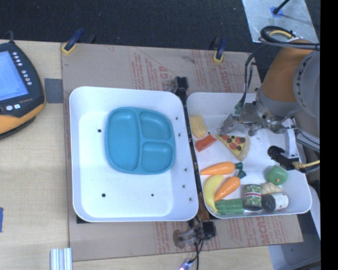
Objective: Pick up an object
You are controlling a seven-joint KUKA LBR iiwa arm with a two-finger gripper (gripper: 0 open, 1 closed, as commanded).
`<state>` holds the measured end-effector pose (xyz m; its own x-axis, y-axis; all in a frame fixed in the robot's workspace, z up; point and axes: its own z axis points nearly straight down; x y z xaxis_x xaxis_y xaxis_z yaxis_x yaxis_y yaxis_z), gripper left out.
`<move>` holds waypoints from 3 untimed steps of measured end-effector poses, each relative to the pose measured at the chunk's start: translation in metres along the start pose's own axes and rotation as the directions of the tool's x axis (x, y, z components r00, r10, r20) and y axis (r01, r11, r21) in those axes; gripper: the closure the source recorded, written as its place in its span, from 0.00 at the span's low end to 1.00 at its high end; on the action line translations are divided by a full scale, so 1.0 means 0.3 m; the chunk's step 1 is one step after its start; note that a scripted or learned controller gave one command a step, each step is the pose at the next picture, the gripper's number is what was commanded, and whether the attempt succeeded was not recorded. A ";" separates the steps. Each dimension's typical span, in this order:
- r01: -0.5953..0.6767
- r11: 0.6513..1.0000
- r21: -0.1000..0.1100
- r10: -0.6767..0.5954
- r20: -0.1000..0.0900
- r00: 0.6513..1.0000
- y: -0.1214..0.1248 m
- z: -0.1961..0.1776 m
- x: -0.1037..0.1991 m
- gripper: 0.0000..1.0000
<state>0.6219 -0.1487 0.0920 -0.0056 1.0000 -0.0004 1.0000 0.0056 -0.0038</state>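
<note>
Grey arm with orange band reaching in from the right over the right bin (304, 207). Gripper (234, 122) low over the far part of that bin, just above the pizza slice (235, 144); whether the claw is open or closed cannot be told, nothing seen between it. Crowded around the pizza slice: red piece (205, 143) to its left, pale yellow corn-like piece (199, 126) beyond that, close to the bin's left wall. Nearer the viewer, 2 carrots, 1 lying across (217, 168) and 1 slanted (227, 188), beside a banana (209, 191). Along the near wall, a green vegetable (230, 206), a small can (251, 196) and a white bottle with dark cap (275, 201) touching or nearly so. Green apple-like fruit (276, 175) at the right, under the arm's black fitting. Left bin (84, 207) holding 1 blue divided plate (139, 140) with 3 compartments. Tablet in orange casing (11, 91) at the far left on the bench.
</note>
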 end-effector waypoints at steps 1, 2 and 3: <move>0.002 1.000 0.000 -0.002 0.001 1.000 0.001 -0.037 -0.004 1.00; 0.002 1.000 0.000 -0.002 0.001 1.000 0.001 -0.037 -0.004 0.00; 0.003 1.000 0.001 -0.003 0.002 1.000 0.001 -0.072 -0.007 1.00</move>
<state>0.6225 -0.1509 0.1135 -0.0090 1.0000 -0.0024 0.9999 0.0090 -0.0048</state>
